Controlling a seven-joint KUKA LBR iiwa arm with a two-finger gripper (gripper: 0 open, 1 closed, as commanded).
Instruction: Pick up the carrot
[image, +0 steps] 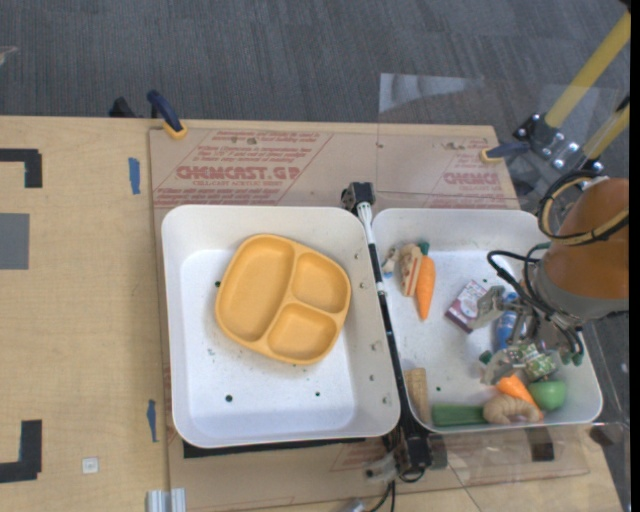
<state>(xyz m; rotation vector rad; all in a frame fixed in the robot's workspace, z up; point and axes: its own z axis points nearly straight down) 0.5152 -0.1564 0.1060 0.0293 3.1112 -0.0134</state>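
A yellow divided plate lies in the left bin, tilted a little, with three compartments. A black divider runs between the two bins.

In the right bin, near its upper left corner, the carrot lies lengthwise, green top toward the far wall and tip pointing toward the near side. Just beside it on the left, touching or nearly so, sits a tan, sandwich-like toy. Bare bin floor lies to the carrot's right and near side.

Further right, a small maroon and white packet rests on the floor, well apart from the carrot. Along the near wall a tan stick-shaped piece stands against the left edge, with a green cucumber-like piece lying beside it. Next come a beige lumpy toy, a small orange piece and a round green item, all crowded together.

The gripper hangs above this cluster at the right side of the bin, wrapped in cables, under the arm's orange band. It is well apart from the carrot. Whether it is spread or closed cannot be told; nothing is plainly seen in its grasp.
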